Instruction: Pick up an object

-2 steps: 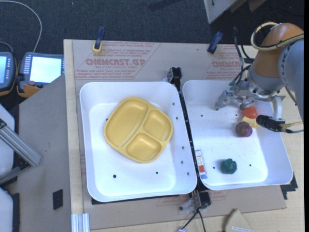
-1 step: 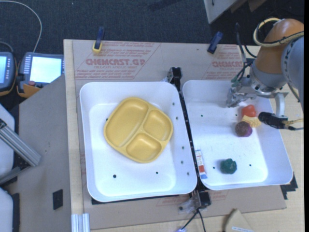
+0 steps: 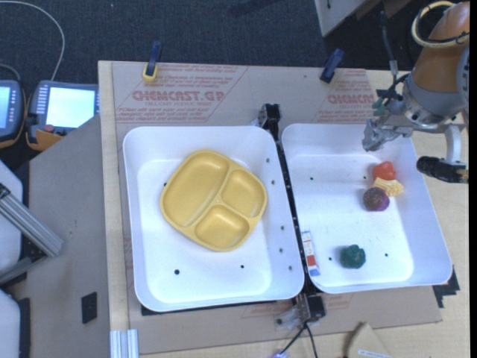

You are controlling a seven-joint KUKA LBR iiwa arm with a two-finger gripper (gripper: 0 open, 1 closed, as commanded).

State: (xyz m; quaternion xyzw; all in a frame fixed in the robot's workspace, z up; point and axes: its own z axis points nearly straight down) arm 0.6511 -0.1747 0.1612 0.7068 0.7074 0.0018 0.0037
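My gripper [image 3: 373, 142] hangs over the far right part of the right bin [image 3: 328, 200], just up and left of a small red object [image 3: 384, 171]. Nothing shows between its fingertips. Against the red object lies a yellow piece [image 3: 393, 188], and a dark purple ball [image 3: 376, 199] sits just below them. A green object [image 3: 353, 256] rests near the bin's front. The grey arm with its orange band [image 3: 440, 43] reaches in from the upper right.
The left bin [image 3: 149, 267] holds a yellow divided plate [image 3: 214, 199] with three compartments. A small card [image 3: 308, 249] lies along the divider between the bins. Clamps sit at the cardboard's far edge, and tablets stand off the bench to the left.
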